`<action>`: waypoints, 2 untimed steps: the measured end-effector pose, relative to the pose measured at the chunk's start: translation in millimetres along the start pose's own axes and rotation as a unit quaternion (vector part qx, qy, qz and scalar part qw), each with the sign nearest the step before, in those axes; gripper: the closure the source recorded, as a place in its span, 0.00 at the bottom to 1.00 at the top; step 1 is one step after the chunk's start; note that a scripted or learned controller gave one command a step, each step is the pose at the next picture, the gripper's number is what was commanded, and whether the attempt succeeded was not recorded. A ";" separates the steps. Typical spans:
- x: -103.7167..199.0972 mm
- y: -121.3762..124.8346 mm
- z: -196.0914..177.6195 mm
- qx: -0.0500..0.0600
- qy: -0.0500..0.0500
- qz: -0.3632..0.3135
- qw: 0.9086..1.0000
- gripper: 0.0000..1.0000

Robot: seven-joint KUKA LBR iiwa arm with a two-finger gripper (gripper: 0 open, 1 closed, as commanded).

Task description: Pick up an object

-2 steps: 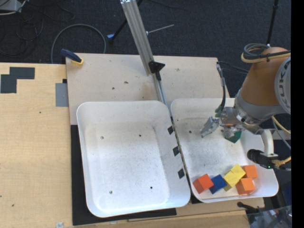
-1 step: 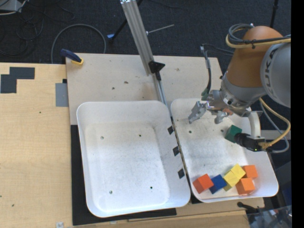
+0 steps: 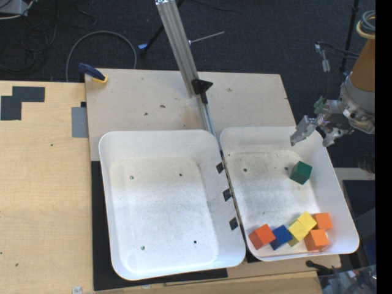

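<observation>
Tool (image 3: 313,131) fingers spread wide, nothing between them, above right bin's (image 3: 343,195) far rim. Green cube (image 3: 301,173) lies just below-left, apart from it.

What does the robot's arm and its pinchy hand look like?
The arm comes in from the right with an orange band above a round grey wrist. Its gripper is grey metal and small, with two thin pale fingers sticking out. A thin dark cable runs beside the arm, with little dark fittings near the wrist.
</observation>
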State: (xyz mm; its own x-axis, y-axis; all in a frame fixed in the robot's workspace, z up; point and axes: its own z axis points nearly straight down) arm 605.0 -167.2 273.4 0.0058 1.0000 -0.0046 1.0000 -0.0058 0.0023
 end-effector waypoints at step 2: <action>-41.4 29.3 157.1 -0.005 -0.001 -0.002 1.000 0.00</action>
